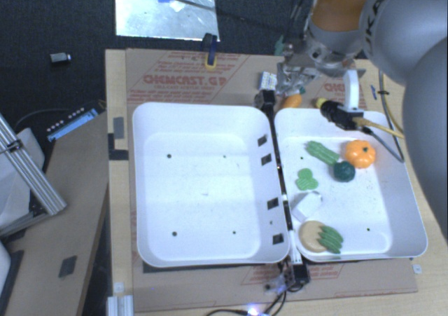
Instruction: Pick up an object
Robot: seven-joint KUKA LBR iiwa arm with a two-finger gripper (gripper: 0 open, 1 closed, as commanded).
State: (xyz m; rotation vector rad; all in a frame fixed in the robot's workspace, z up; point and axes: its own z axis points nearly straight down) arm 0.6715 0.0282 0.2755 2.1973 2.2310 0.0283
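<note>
The two-finger gripper (pixel 292 85) hovers past the right bin's (pixel 399 199) far rim; small orange pumpkin (pixel 360 153) lies nearer the camera. Grip state unclear.

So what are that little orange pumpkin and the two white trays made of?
The pumpkin looks like moulded plastic: an even orange, a slight sheen, neat ribs and a small green stem, so probably a toy. The trays, left and right, seem thin formed plastic, smooth and matte white with rounded rims, though painted metal can't be ruled out.
</note>
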